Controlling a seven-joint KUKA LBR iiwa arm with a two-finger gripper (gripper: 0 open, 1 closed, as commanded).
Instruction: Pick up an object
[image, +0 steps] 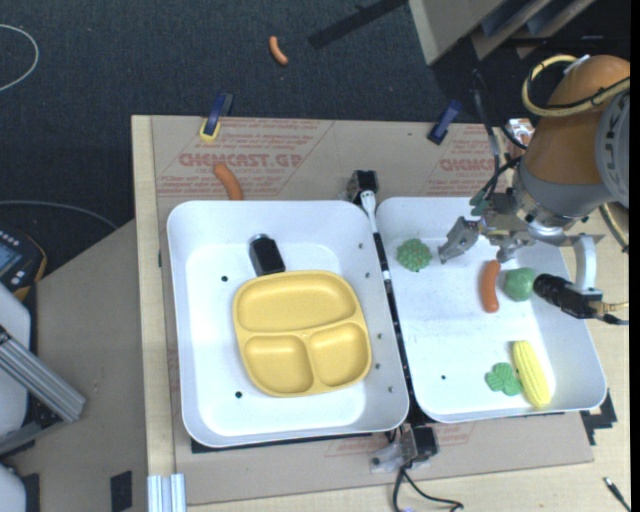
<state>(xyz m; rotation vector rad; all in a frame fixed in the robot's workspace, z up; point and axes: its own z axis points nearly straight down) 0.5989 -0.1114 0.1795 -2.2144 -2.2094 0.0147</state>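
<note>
With the right bin taken as landmark, a yellow corn cob and a small green leafy piece are seen touching at its near edge; both are judged light, rigid plastic toys. Midway in it lies an orange sausage, judged light, stiff and smooth, best taken across its narrow middle. A round green piece sits just beside it, and a green broccoli lies at the bin's far-left part. Above the far part the gripper hangs; its fingers appear spread, and nothing is seen between them. Left of this bin, the left bin holds a yellow divided plate and a black object.
</note>
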